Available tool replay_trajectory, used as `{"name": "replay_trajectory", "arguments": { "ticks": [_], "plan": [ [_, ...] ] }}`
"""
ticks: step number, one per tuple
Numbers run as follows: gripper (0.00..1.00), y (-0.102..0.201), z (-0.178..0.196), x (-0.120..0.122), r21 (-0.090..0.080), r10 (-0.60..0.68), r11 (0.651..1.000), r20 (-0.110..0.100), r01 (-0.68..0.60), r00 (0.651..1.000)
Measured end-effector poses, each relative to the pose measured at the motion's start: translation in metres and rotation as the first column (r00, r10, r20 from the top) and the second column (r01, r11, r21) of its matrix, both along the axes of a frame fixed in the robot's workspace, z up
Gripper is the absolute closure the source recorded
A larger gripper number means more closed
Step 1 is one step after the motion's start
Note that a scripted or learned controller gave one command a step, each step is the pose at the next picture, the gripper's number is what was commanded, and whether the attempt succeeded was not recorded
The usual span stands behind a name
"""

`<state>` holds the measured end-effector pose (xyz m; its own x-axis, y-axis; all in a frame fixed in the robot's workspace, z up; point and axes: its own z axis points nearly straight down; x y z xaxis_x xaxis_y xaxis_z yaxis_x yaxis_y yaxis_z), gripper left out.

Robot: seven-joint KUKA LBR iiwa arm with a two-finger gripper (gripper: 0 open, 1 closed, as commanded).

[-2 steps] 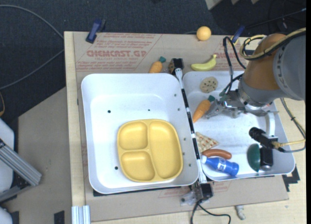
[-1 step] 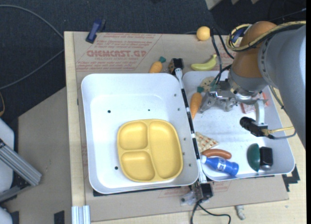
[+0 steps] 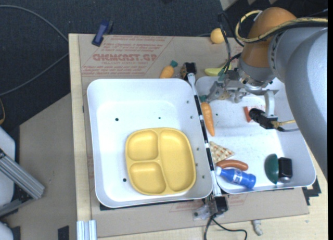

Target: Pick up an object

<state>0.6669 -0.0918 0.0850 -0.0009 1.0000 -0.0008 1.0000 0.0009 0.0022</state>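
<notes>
While the grey arm's claw [image 3: 235,89] hovers low at the right white plastic bin's [image 3: 291,145] far left corner, its grip cannot be told. A smooth tapered orange carrot [image 3: 208,118] lies just near it, along the divider. A glossy yellow three-section plate [image 3: 160,160] fills the left bin [image 3: 104,109].

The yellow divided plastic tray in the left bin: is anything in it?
Empty. The yellow divided plastic tray lies flat in the left white bin, and all three compartments show bare yellow.
</notes>
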Motion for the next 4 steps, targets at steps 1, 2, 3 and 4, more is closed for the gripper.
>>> {"name": "replay_trajectory", "arguments": {
  "ticks": [1, 2, 3, 4],
  "plan": [
    [0.00, -0.061, 0.000, -0.019, 0.000, -0.002, 1.000, -0.004, 0.002, 1.000],
    [0.00, -0.113, 0.025, -0.058, 0.000, -0.002, 1.000, -0.004, 0.002, 1.000],
    [0.00, -0.069, 0.005, -0.045, -0.005, -0.001, 1.000, 0.008, 0.001, 1.000],
    [0.00, -0.076, 0.006, -0.062, -0.004, 0.001, 1.000, 0.013, -0.001, 1.000]
  ]
}}
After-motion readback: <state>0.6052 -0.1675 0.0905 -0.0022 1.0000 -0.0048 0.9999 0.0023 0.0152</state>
